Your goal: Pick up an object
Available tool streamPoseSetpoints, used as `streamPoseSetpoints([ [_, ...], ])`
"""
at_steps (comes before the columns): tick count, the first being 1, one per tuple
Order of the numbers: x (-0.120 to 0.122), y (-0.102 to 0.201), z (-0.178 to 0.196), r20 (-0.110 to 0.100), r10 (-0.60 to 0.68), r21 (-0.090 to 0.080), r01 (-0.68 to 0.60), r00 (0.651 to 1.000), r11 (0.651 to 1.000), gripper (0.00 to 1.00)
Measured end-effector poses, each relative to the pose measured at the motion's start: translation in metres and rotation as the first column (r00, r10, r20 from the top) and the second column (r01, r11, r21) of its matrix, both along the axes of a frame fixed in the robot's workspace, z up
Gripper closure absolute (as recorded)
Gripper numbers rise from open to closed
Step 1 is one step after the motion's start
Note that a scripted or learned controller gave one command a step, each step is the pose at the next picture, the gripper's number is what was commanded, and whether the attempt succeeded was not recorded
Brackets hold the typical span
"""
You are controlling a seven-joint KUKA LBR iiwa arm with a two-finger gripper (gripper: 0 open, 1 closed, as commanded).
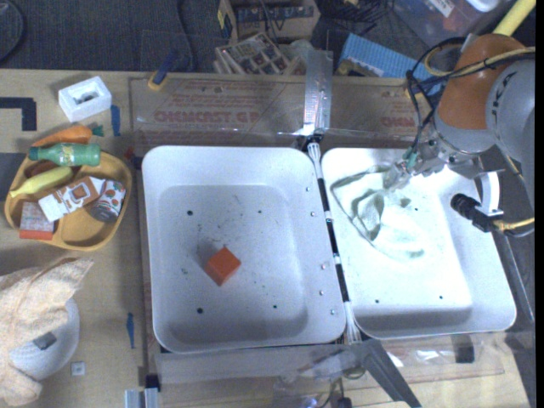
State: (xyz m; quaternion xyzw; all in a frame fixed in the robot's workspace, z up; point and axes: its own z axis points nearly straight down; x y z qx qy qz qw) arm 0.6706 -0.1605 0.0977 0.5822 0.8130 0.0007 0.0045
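Jaws pinching clear plastic bag (pixel 382 215) in right bin (pixel 476 304); gripper (pixel 399 172) at its upper end (long axis running diagonally, upper-left to lower-right).

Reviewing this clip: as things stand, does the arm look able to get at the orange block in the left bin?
Probably yes. The orange block lies alone on the left bin's floor, away from the walls, with nothing over it. The gripper hangs over the right bin, so the arm would need to cross the middle divider first.
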Motion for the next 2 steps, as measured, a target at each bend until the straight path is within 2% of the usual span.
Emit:
streamPoseSetpoints([
  [1,0.0,0.0,0.0,-0.001,0.0,0.001,0.0,1.0,1.0,0.0],
  [2,-0.043,0.053,-0.008,0.002,0.143,0.002,-0.143,0.99,0.99,0.0],
])
